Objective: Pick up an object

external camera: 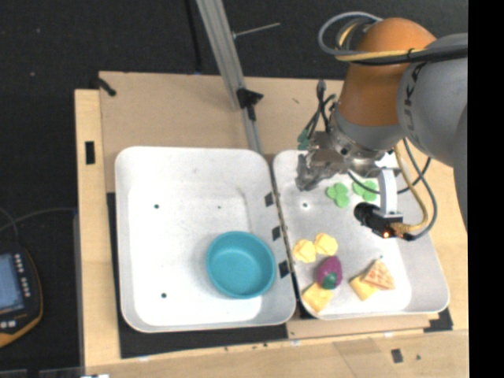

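Closest grab looks like the green toy [340, 194], lying in the upper part of the right bin [417, 290], just down-right of my claw [309, 174]. Can't tell the claw's state from here. Other toys sit further toward the front edge.
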You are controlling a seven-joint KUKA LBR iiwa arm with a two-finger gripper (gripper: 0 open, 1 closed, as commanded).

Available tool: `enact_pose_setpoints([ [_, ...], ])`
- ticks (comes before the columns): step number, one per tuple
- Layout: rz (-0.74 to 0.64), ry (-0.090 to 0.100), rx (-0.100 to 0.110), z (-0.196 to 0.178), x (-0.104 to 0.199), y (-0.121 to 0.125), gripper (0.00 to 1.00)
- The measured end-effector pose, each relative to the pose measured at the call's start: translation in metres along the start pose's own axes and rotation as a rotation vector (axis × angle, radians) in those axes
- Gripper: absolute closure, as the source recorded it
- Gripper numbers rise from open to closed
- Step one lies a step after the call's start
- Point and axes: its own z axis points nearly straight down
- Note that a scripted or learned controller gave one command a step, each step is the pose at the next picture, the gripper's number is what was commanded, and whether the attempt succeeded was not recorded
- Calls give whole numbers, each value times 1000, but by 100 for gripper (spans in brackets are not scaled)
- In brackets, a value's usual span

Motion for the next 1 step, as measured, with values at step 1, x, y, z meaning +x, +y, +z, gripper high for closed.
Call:
enact_pose_setpoints([
  [1, 0, 0, 1, 13, 51, -2, 100],
])
